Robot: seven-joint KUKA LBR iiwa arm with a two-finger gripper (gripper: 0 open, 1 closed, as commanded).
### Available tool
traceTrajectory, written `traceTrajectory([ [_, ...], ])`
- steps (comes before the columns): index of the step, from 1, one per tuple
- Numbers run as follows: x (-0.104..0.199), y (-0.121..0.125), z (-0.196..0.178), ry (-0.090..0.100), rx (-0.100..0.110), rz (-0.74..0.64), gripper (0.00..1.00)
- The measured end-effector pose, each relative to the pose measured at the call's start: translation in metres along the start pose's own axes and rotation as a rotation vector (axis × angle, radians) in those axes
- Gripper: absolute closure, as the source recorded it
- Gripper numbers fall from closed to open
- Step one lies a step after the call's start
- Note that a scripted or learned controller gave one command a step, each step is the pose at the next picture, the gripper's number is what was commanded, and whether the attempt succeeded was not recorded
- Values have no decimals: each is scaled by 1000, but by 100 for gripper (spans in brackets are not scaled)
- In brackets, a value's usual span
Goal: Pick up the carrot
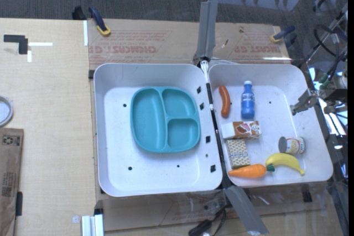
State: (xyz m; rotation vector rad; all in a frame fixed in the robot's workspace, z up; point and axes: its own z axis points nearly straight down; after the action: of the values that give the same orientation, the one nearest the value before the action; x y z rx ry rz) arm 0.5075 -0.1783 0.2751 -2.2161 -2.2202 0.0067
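The carrot [248, 171] is orange with a small green stub at its right end. It lies flat along the near wall of the right bin [276, 72], towards that bin's near left corner. A yellow banana [286, 162] touches or almost touches its green end. A patterned packet [237, 152] sits just behind the carrot.
Also in the right bin are a red sausage [224, 101], a blue bottle [248, 100], a small snack box [243, 130] and a tin can [292, 145]. The left bin [110, 135] holds a teal divided plate [165, 119]. A grey metal bracket [305, 103] juts over the right bin's right wall.
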Motion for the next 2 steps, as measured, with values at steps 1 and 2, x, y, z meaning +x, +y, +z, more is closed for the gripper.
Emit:
traceTrajectory([
  [1, 54, -1, 92, 0, -2, -352, 0],
  [2, 47, -27, 182, -1, -9, -622, 0],
])
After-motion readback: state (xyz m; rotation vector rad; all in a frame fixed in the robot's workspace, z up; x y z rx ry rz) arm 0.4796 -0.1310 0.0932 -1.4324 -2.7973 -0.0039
